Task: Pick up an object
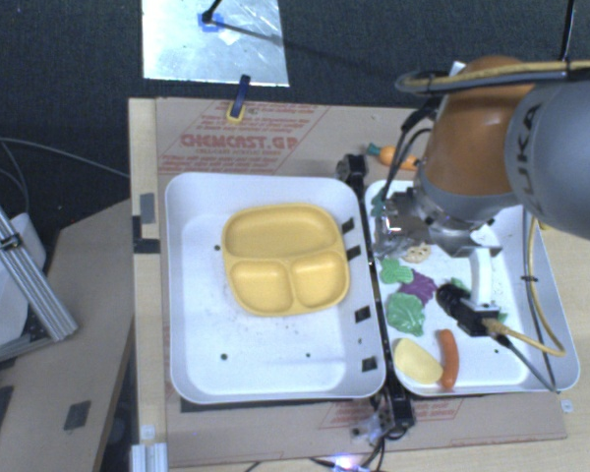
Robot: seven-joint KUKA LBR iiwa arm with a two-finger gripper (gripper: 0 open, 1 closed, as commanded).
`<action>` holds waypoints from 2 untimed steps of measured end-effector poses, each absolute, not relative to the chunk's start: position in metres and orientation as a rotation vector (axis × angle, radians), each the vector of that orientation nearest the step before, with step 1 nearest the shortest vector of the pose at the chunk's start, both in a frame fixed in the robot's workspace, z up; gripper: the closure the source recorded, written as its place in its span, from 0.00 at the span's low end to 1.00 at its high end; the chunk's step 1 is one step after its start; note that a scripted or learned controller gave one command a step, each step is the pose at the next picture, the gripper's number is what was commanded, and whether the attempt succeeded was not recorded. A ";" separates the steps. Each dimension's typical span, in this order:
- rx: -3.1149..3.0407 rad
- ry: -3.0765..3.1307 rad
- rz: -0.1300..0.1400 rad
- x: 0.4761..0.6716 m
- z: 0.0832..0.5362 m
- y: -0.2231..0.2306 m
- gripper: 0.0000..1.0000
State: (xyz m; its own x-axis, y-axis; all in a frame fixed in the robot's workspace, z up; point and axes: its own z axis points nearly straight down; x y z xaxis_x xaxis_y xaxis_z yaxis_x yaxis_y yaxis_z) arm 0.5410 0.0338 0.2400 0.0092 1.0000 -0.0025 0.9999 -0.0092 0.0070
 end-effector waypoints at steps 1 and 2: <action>2.220 2.216 0.008 0.493 0.300 0.009 1.00; 2.220 2.221 0.003 0.494 0.297 0.011 0.00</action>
